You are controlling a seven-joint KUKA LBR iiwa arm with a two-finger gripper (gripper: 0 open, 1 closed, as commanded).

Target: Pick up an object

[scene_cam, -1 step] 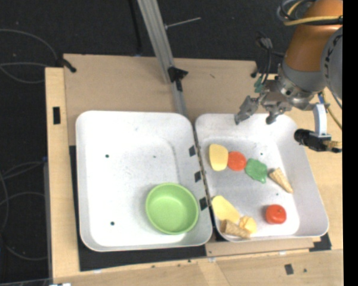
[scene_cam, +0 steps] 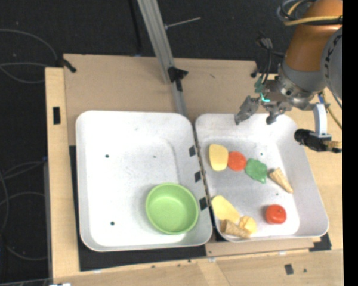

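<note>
Gripper (scene_cam: 257, 114) spread apart, nothing between, above right bin's (scene_cam: 303, 159) far rim. Yellow pieces (scene_cam: 232, 216) at its near rim overlap, hard to separate. Smooth round green bowl (scene_cam: 172, 208) beside it.

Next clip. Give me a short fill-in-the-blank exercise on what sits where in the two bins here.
1. The green bowl sits in the ____ bin.
2. The tool hangs over the ____ bin.
3. The small round item between the yellow piece and the green piece is ____ in color.

Missing words: left; right; red
</note>
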